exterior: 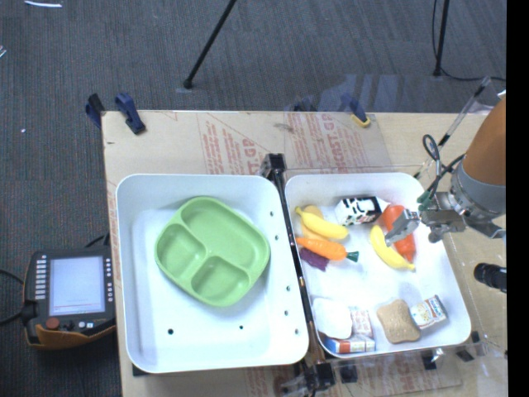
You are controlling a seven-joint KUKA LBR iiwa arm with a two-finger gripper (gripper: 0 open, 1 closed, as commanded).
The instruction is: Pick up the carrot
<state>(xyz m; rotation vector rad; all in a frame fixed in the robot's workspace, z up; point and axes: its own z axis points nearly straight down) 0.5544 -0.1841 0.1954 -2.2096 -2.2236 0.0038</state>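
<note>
Carrot (325, 248), orange with a small green tip pointing right, lies in the left part of the right-hand white bin (453, 300), tilted slightly down to the right. A purple piece (312, 259) touches its lower edge, and a small yellow banana (322, 224) sits just above it.

Seen from the one camera looking down at a slant, two shallow white bins rest side by side on a tan tabletop (248, 139). The left bin (140, 321) holds a light green divided plate (212, 251) with three compartments, set at an angle.

In the right bin, a black-and-white cow-patterned toy (358, 210) lies near the far wall. To its right is a red-orange item (397, 224), and a second yellow banana (388, 251) curves just below it. Along the near edge sit a white rounded object (332, 317), a slice of brown bread (397, 322), a small carton (429, 311) and a flat tube (354, 346).

The grey arm with its orange band reaches in from the right, and its jaws (409, 228) hang over the red-orange item, well apart from the carrot. I cannot tell whether the jaws are spread or pressed together. Nothing can be seen pinched between them.

A grey handheld control pendant (73, 292) lies on the dark carpet to the left of the tabletop.
</note>
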